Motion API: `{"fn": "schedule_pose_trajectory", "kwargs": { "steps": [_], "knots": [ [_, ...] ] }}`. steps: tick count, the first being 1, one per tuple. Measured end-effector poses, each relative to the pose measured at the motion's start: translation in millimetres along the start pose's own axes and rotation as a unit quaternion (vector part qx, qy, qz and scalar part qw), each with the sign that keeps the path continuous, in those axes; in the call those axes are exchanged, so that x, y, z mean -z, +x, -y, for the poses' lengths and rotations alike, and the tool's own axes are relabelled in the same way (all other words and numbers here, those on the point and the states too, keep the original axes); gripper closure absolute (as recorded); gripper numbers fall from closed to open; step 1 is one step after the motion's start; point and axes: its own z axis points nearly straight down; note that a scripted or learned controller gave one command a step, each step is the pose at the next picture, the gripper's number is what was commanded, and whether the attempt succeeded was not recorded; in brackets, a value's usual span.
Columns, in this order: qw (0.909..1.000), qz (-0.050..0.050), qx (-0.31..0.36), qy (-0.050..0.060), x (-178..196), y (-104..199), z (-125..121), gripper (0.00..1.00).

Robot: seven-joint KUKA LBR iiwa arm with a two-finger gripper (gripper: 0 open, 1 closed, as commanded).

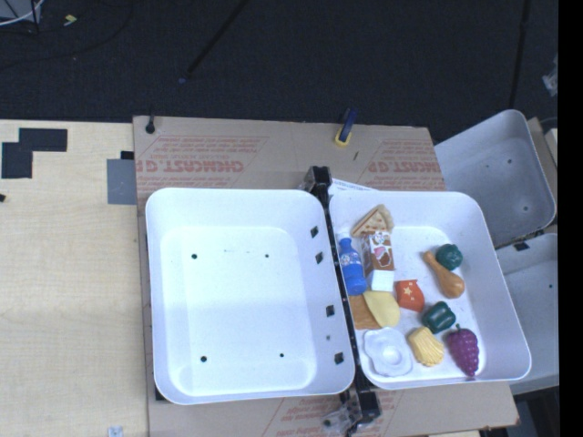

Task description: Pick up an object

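Two white bins sit side by side on the desk, and every candidate object lies in the right bin point(492, 244), so judging by this the pick has not begun. Taking the divider point(330, 271) between the bins as landmark: a blue bottle point(351, 266) lies just beside it, with a sandwich wedge point(373, 219) just beyond its far end and a brown-and-white packet point(382, 251) touching the bottle's other side. A yellow piece point(383, 309) sits below these, a small red block point(409, 295) next to it. Further from the divider lie a drumstick point(444, 276) with a green ball point(449, 257) against it, a green pepper point(439, 317), corn point(424, 346), purple grapes point(464, 350) and a white egg-like dish point(389, 352) near the front rim. The left bin point(164, 289), on the divider's other side, holds nothing.

Nothing is lifted or gripped. I cannot tell the pincer's state. All of the task remains: choosing an object, descending, closing, raising.
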Motion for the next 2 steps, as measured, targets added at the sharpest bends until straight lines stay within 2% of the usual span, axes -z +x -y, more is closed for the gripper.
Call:
{"fn": "schedule_pose_trajectory", "kwargs": {
  "steps": [1,2],
  "knots": [
    [0.9999,-0.004,0.012,0.000,1,157,0,1.00],
    [0.9999,-0.003,0.008,0.008,-154,223,2,1.00]
  ]
}}
